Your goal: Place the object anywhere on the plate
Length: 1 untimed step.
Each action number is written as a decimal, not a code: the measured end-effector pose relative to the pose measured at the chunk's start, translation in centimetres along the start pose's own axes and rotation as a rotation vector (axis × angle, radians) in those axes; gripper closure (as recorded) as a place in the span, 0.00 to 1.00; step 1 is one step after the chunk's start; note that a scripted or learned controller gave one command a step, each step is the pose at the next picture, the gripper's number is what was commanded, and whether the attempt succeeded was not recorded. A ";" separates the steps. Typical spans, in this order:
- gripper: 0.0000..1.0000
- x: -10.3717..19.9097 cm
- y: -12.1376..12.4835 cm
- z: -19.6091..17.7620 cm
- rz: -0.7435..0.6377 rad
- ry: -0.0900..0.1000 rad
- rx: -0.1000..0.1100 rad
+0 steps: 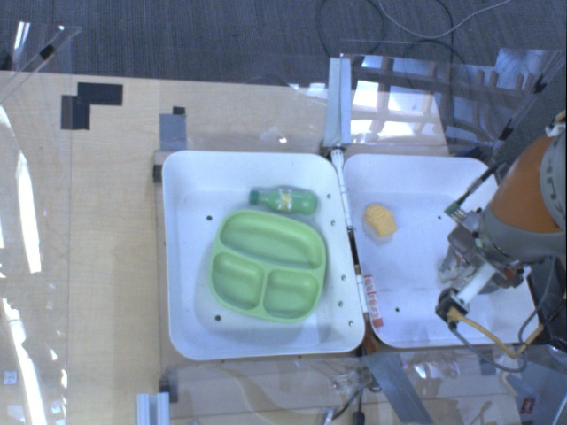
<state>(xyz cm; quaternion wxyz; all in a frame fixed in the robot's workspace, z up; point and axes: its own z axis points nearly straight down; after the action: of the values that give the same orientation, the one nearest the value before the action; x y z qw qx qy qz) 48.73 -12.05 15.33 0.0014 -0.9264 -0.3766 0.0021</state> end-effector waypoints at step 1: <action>1.00 2.2 -2.1 -4.3 -0.022 0.002 -0.004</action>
<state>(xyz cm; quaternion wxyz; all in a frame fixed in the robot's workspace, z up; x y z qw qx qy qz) 48.87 -9.01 19.62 0.0000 -0.9222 -0.3867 0.0003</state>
